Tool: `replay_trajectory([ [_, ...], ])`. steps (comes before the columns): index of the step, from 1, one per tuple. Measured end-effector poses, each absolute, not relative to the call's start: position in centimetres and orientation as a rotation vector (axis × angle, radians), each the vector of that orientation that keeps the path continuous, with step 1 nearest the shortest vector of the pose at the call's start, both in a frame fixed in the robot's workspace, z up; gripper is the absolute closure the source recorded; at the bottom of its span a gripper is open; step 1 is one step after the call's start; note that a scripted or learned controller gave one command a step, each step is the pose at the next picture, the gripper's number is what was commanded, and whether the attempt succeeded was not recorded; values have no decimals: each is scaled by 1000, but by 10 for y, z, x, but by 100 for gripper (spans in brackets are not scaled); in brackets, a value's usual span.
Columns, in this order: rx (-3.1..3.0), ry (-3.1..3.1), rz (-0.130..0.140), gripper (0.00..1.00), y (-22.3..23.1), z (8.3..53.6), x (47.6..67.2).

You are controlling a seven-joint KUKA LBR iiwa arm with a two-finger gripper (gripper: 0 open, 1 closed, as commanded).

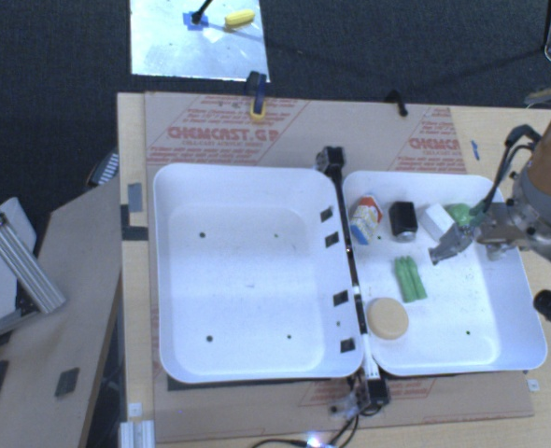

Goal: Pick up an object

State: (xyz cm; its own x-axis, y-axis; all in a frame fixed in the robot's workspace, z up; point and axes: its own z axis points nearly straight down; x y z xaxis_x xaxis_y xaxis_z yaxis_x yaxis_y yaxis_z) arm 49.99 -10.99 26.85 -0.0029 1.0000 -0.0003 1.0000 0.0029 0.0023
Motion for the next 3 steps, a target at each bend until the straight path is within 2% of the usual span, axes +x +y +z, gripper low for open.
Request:
replay_trajectory([
  [1,2218,2234,-4,0,-71,180,486],
  [2,2225,2223,-4,0,-83,97,485],
  [3,2218,2222,4,100,-82,111,488],
])
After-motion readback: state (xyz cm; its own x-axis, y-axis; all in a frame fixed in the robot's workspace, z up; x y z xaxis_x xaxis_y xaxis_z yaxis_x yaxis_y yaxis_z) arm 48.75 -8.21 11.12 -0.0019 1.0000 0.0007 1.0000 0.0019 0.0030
